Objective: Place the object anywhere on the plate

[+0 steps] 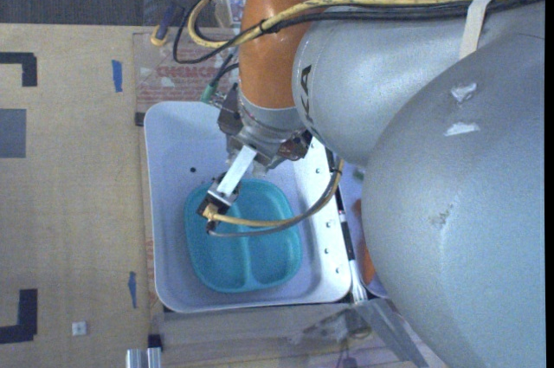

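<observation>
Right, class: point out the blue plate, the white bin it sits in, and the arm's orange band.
blue plate (273, 261), camera view, bare surface in its lower part.
white bin (176, 148), camera view, bare floor near its upper left corner.
orange band (264, 67), camera view, middle of its curved side.

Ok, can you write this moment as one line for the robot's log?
plate: teal, divided, in white bin | arm: reaching over bin | gripper: above plate's upper edge

Tan bench (78, 210) w/ white bin (169, 158), blue tape bits (117, 76).
</observation>
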You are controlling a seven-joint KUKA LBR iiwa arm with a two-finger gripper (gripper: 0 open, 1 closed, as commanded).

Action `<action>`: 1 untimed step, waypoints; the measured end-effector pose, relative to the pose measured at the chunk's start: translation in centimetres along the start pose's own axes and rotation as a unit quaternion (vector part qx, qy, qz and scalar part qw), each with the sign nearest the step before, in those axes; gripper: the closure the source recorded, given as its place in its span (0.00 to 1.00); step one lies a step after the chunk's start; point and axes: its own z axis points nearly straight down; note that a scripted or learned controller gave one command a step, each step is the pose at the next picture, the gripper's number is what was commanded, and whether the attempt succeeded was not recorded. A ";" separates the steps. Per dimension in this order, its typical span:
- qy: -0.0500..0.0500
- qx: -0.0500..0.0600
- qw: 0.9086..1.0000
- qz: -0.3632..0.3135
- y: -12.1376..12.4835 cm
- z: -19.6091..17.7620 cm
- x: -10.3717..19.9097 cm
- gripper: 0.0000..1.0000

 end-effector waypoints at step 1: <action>0.000 0.000 1.000 0.000 0.0 0.0 0.0 0.00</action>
